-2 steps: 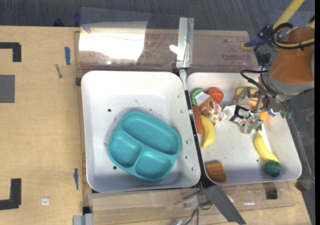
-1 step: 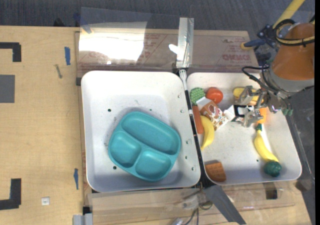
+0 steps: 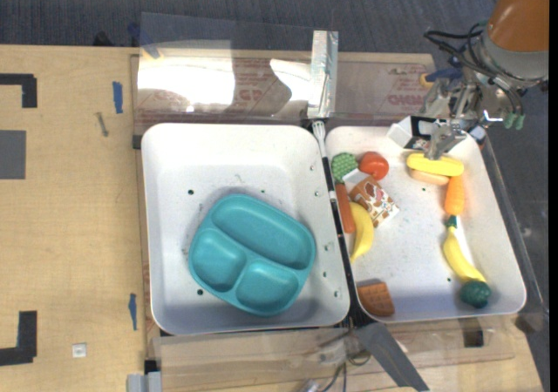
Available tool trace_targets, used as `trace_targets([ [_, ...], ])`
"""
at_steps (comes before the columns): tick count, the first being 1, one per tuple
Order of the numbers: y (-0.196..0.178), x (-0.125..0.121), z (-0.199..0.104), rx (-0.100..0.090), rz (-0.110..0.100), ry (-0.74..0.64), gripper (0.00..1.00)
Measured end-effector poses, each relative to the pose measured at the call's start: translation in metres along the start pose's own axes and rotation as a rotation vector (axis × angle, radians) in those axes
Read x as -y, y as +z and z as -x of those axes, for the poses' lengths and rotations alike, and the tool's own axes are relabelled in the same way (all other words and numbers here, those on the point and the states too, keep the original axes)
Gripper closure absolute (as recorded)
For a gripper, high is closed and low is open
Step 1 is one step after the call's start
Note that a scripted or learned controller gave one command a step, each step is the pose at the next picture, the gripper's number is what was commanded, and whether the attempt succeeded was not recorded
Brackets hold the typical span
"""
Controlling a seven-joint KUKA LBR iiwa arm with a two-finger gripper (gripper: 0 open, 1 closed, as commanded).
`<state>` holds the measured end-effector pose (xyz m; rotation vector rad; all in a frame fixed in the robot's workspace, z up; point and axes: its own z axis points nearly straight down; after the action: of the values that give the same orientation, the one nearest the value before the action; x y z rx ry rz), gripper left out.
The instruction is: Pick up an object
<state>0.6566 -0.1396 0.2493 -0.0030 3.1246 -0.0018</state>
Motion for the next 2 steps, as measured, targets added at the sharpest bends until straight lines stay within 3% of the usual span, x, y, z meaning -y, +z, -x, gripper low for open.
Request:
trace_targets([
  [1,-0.012,-0.06,-0.013,-0.013,0.002,0.114,1.0],
  [2,-0.037,-0.125,-0.003,-0.008,0.002,0.232,1.0],
])
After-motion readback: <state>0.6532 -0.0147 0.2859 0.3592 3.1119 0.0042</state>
